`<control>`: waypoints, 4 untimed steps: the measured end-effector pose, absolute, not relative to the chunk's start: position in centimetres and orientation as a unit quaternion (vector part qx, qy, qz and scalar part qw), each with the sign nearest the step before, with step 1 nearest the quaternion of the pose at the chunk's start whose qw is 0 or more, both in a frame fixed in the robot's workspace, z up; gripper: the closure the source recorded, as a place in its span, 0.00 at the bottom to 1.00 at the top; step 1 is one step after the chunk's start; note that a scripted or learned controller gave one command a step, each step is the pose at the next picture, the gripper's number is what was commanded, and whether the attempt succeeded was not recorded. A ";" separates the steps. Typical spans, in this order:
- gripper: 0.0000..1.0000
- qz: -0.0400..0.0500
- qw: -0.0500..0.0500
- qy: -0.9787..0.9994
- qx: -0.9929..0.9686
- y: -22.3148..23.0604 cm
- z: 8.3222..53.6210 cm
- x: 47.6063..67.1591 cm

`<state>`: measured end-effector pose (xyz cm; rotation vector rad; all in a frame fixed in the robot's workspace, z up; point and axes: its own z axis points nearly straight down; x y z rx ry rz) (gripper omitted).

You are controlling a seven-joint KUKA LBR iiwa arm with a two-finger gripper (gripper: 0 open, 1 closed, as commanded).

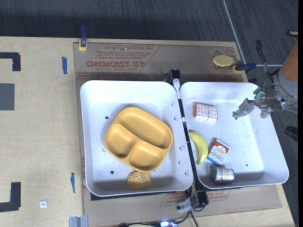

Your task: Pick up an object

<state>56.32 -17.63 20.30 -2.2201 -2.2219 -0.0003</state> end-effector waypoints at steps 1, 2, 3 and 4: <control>0.00 -0.002 -0.003 -0.707 -0.707 -14.4 9.6 51.5; 0.00 -0.004 -0.007 -0.706 -0.708 -10.7 8.9 48.4; 1.00 -0.006 -0.012 -0.706 -0.708 -10.9 10.1 48.7; 0.00 -0.005 -0.013 -0.706 -0.708 -10.9 10.1 48.7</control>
